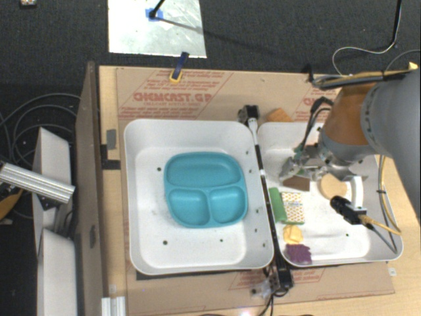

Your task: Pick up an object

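Purple toy (298,253) sits at the near edge of the right bin (378,252), past yellow and green things, while the gripper (304,168) hangs low there, grip too hidden to tell.

This is a robot lab or test room. A grey industrial arm (385,120) reaches over a surface (197,87) covered with cardboard, loose black cables (33,114) lie on dark carpet, and aluminium rails (36,182) stand beside.

Even, bright overhead light — soft shadows, mild glare on the white bins (197,131), slightly soft focus.
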Robot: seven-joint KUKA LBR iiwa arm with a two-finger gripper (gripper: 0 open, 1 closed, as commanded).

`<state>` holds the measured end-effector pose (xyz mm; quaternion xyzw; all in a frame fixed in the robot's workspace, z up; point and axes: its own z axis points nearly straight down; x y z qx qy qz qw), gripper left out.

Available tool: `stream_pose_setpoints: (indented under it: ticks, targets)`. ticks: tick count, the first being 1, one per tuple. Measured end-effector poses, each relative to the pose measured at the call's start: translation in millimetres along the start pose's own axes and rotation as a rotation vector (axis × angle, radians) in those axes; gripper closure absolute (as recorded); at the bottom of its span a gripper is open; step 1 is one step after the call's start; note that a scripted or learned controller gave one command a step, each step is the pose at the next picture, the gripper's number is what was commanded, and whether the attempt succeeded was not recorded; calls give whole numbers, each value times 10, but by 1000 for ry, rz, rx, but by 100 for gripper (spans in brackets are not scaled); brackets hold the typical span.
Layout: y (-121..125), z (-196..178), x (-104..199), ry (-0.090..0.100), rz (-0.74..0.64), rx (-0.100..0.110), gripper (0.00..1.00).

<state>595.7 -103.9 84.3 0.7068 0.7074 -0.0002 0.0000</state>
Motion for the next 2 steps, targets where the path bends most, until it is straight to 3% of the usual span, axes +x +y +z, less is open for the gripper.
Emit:
stream_pose_setpoints:
  ticks: [1, 2]
  targets:
    - [11, -109, 4, 1, -1, -3, 100]
    - [-64, -1048, 543, 1, -7, -6, 100]
